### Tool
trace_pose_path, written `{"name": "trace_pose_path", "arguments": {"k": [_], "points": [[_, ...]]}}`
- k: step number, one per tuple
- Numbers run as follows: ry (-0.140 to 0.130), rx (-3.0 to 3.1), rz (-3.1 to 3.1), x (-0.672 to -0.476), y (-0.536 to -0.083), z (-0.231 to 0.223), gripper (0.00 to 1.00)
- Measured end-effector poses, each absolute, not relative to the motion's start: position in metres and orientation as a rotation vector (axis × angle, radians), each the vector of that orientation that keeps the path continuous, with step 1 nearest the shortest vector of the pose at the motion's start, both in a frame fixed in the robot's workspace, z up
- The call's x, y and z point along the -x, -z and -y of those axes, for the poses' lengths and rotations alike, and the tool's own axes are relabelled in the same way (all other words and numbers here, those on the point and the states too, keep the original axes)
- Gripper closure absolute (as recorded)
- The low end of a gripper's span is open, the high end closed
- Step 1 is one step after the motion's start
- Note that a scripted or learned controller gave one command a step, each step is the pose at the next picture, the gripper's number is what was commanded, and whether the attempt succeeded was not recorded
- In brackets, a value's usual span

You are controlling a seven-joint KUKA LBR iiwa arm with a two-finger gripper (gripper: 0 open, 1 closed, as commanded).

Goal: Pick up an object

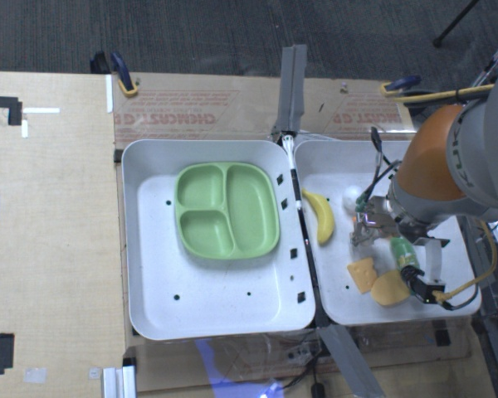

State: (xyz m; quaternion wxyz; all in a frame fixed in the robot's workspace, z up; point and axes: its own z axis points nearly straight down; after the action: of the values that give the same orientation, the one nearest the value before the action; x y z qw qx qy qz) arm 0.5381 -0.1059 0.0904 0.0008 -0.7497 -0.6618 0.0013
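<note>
Grey arm low over the right bin, nothing lifted yet.
I cannot tell how my claw stands; banana lies just beside it, pick undone.

The arm is a bulky, rounded limb, grey on its upper segment and smooth in finish. Below that sits a broad orange band, glossy and dome-shaped, wrapping the section above the wrist. Beneath the band the wrist narrows into a darker grey collar. Thin black cables loop out from the wrist's left side. The end effector is a small cluster of metal parts, silver and dark. A yellowish cable curves out from the near right, ending in a black connector.
</note>
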Motion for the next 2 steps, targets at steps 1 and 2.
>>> {"name": "trace_pose_path", "arguments": {"k": [1, 2], "points": [[-0.004, 2.355, 2.077, -0.538, -0.091, 0.106, 0.0], [-0.004, 2.426, 1.996, -0.594, -0.091, 0.109, 0.0]]}}
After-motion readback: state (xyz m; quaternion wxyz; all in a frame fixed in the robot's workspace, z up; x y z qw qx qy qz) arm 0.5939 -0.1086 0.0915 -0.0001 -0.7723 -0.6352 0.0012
